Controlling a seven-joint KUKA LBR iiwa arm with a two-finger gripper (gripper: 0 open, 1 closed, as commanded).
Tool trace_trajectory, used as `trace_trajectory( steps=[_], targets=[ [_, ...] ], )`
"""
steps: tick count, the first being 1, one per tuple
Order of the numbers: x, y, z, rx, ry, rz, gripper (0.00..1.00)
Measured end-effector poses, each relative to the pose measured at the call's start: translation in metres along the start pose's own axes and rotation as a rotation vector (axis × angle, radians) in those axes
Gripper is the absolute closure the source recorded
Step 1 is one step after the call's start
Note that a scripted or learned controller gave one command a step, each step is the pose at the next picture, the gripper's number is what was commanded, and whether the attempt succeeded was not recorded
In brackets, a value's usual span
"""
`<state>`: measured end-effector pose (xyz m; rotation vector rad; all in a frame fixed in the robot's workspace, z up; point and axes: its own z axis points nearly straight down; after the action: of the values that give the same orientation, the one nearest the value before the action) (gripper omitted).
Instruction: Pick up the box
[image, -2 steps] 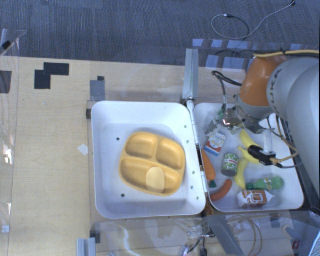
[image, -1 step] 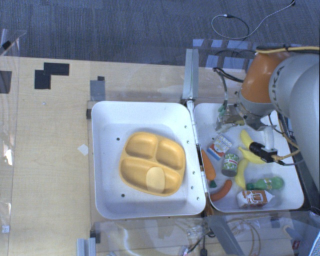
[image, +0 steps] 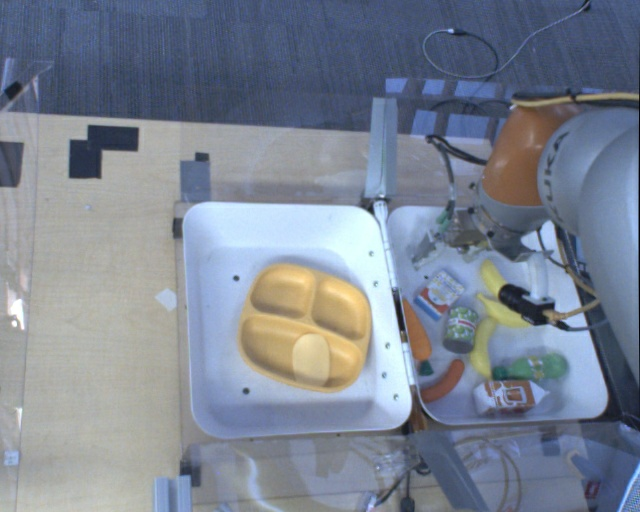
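A small white box with red and blue print (image: 440, 293) lies flat in the upper left part of the right bin (image: 598, 392). A second, brown and white carton (image: 510, 397) lies near that bin's front edge. My gripper (image: 445, 238) hangs over the bin's far left corner, just above and behind the small box, and nothing shows in its grasp. The grey arm with its orange band (image: 520, 160) comes in from the right and covers the bin's far right part.
Around the small box lie a green-labelled can (image: 460, 328), two bananas (image: 497, 310), a carrot (image: 417, 335), a sausage (image: 443, 381) and a green bottle (image: 530, 367). The left bin (image: 210, 300) holds a yellow divided tray (image: 305, 325). Cables run behind the bins.
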<state>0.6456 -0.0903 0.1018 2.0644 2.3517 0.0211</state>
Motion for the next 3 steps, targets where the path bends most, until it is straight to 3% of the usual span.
trace_trajectory(
  steps=[1,2,3],
  targets=[
    [0.004,-0.034,0.012,0.008,-0.001,0.027,0.0],
    [0.005,-0.031,0.0,0.0,0.0,0.024,1.0],
    [0.08,-0.037,-0.104,0.011,0.0,-0.021,1.0]
  ],
)
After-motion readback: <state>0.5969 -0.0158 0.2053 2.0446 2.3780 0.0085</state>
